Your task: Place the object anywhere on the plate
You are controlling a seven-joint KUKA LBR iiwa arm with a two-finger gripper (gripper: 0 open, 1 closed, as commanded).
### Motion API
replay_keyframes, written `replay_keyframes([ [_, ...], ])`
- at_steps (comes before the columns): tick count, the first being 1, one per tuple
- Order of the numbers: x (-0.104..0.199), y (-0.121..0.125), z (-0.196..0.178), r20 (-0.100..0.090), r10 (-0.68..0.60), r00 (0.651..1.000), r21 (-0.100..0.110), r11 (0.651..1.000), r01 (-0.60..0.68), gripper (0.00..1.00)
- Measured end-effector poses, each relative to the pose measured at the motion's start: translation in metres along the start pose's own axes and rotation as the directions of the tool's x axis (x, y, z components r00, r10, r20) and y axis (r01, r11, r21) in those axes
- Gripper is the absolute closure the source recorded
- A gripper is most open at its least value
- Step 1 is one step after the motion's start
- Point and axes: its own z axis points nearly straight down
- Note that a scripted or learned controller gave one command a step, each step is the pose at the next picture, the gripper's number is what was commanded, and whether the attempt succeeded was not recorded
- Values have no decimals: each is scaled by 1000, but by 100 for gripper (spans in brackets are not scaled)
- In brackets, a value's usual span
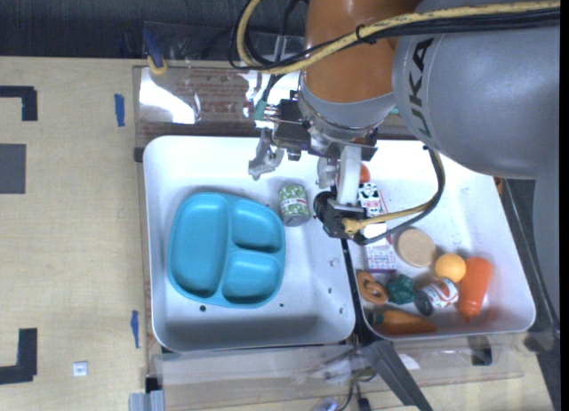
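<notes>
In the camera view, I judge the task as not yet done: the blue plate point(200, 242) in the left bin point(169, 178) has all its compartments bare, and nothing rests on it. The thing I take as the object is the small can point(294, 204) with a green label. It is in the left bin, just beside the far right corner of the plate but not on it. The end effector point(294, 170) is above this place with its fingers point(260, 165) spread wide, and the can shows just under the gap between them, on the nearer side. I do not see the can gripped between the fingers, so I cannot say it is held, and I cannot tell if it stands on the bin floor or a little above it. What is left, in my opinion, is to close on the can and carry it a short way left onto the plate. The right bin point(511, 222) holds several other toy foods, well apart from the plate.
</notes>
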Motion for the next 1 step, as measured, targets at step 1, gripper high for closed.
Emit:
replay_keyframes([
  [1, 0, 1, -10, -1, 0, 1000, -1, 1000, 0, 100],
])
